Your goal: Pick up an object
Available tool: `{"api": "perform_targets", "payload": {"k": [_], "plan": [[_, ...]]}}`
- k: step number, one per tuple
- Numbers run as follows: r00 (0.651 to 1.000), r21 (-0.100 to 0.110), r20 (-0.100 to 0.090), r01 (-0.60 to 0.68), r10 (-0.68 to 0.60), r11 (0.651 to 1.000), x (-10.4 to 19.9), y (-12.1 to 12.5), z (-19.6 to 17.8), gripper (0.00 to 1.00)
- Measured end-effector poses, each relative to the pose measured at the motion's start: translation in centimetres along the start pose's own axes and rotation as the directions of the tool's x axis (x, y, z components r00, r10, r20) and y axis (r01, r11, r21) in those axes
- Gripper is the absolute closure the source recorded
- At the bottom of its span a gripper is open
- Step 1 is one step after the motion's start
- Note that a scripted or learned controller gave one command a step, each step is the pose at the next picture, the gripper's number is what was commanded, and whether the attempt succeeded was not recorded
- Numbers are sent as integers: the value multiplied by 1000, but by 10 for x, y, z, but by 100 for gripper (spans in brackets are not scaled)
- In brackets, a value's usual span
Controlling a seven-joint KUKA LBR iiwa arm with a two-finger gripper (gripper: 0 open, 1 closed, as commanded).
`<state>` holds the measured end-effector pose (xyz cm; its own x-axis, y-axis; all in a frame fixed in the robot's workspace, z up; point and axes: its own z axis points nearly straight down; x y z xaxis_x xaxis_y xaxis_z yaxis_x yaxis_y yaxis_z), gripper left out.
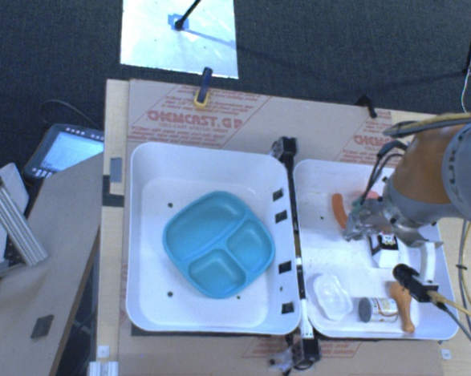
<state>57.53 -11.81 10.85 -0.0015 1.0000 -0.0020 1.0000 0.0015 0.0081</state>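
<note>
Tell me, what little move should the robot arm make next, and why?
Probably lower straight down a little: the gripper hovers in the right bin right beside the orange carrot-like piece, and nothing shows between its fingers. I can't tell how wide they stand.

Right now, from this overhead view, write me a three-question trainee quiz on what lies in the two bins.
1. True or false: the blue divided plate lies in the left bin.
2. Which item lies nearest the gripper in the right bin?
A. the clear plastic piece
B. the orange carrot-like piece
C. the small jar
3. Fill in: the plate has ___ compartments.

Key
1. True.
2. B; the carrot-like piece lies just left of the gripper, while the jar and the clear piece lie toward the bin's near edge.
3. Three.
</note>
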Motion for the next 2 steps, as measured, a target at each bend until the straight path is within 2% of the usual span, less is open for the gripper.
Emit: {"api": "perform_targets", "payload": {"k": [2], "plan": [[1000, 0, 0, 2, -2, 1000, -11, -5, -121, 100]]}}
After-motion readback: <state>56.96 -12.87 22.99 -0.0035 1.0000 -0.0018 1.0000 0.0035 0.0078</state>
